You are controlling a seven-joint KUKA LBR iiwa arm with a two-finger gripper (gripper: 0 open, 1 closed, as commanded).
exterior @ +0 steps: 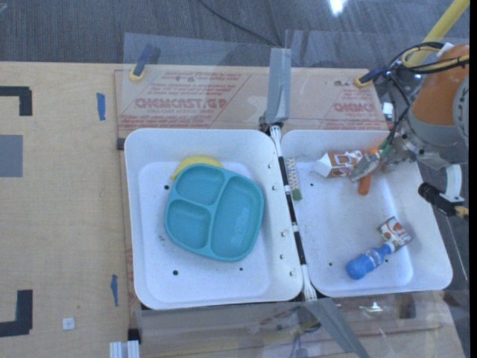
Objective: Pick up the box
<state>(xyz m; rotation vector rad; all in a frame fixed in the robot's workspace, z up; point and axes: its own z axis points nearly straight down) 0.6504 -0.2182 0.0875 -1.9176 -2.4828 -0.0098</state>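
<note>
White bins sit side by side on a wood bench (59, 200). The left bin (145, 222) holds a blue-green plate (215, 212) with three parts. A yellow thing (195, 161) peeks out from under the top edge of the plate.

The box (337, 163) is in the right bin (328, 222), near the far wall, a bit left of the middle. It is small, with white, orange and brown on it, and it lies on its side on the bin floor.

The arm (436, 103) comes in from the right, over the far right corner of that bin. Its claw (370, 166) is low in the bin, just beside the right end of the box. It may be touching the box, but I cannot tell. I also cannot tell if the claw is open or closed, as it looks too small and blurry.

A short orange stick (363, 186) lies just below the claw. A blue bottle (365, 264) lies on its side near the front right corner of the bin, well apart from the box. A small white and red bit (394, 233) is at its upper end. I cannot tell if that bit is part of the bottle.
</note>
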